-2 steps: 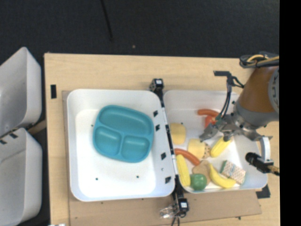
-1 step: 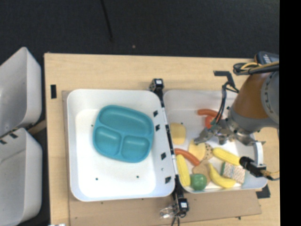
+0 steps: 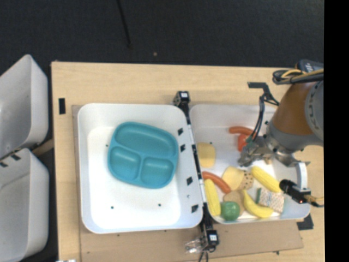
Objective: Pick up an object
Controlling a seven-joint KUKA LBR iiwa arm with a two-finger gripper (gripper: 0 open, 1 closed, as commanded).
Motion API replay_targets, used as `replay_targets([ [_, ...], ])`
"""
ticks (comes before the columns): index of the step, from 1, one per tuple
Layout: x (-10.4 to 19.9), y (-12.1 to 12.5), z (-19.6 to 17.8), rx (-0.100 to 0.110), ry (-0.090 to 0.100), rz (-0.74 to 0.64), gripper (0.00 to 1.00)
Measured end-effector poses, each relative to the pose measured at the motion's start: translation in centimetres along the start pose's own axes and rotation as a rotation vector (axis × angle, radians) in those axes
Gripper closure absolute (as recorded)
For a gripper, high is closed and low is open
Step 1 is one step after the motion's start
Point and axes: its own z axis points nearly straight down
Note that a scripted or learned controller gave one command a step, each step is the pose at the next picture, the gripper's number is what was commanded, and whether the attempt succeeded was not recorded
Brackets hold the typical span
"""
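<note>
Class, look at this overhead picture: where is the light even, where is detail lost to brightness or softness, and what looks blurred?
Camera view: light is even and soft, shadows faint; the white left bin is nearly washed out, though the teal plate reads clearly; the gripper and the small items in the right bin look soft and low in detail; the background above the bench is dark.

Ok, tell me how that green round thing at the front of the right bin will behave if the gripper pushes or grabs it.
The green ball-like piece looks rounded and smooth, so it would probably roll or slip out of a loose pinch. It sits wedged between a corn cob and a banana, which may stop it rolling far. It looks like toy food, so likely light.
</note>
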Motion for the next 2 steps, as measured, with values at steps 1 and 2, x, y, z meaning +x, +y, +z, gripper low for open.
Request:
replay_targets([
  [1, 0.4, 1.0, -4.7, 0.001, -0.001, -0.011, 1.00],
  [2, 1.1, 1.7, -9.8, 0.001, -0.002, -0.012, 1.00],
])
